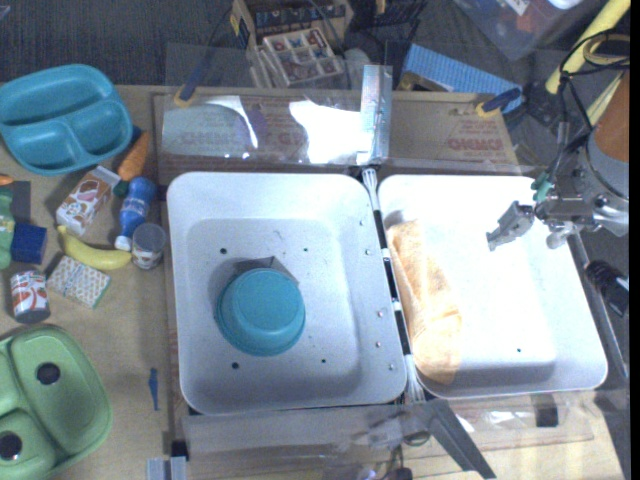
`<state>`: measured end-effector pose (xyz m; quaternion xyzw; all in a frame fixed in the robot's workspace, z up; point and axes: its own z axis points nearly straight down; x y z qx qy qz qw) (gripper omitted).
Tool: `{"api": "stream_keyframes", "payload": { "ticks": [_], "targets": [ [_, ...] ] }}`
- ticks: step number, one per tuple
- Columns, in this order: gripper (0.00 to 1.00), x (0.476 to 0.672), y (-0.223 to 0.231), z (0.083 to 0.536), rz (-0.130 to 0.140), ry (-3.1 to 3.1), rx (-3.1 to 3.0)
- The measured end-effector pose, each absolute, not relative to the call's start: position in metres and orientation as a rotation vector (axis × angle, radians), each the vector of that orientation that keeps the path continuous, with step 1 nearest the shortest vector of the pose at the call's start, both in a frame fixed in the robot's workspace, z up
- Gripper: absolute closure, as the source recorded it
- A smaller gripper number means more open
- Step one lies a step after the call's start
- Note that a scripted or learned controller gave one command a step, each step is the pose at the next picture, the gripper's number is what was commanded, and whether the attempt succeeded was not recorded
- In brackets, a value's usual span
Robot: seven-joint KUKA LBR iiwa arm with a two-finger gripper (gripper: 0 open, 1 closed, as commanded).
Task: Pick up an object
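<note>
Wooden counter (120, 328) w/ two shallow white plastic bins side by side. Left bin (195, 208) has a round teal plastic bowl (261, 311), upside down, sitting left of centre toward the near side. Right bin (570, 368) has a pale orange-tan bread-like lump (427, 293) lying lengthwise along its left wall, touching it. Grey arm's gripper (515, 226) hangs over right bin's upper right part, well apart from the lump, nothing betw. its fingers; can't tell if they're spread or closed. Left of the bins on the counter: teal divided tray (62, 118), green plastic tray (45, 408), yellow banana (92, 251).
</note>
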<state>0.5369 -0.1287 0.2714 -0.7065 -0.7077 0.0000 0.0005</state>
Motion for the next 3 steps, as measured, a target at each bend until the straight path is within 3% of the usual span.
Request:
{"api": "stream_keyframes", "payload": {
  "ticks": [1,2,3],
  "targets": [
    [0.00,0.582,-0.059,0.199,0.000,-2.253,-2.188],
    [0.00,0.593,-0.117,0.226,-0.002,-2.191,-2.256],
    [0.00,0.584,-0.042,0.185,0.001,-2.138,-2.300]
  ]
}}
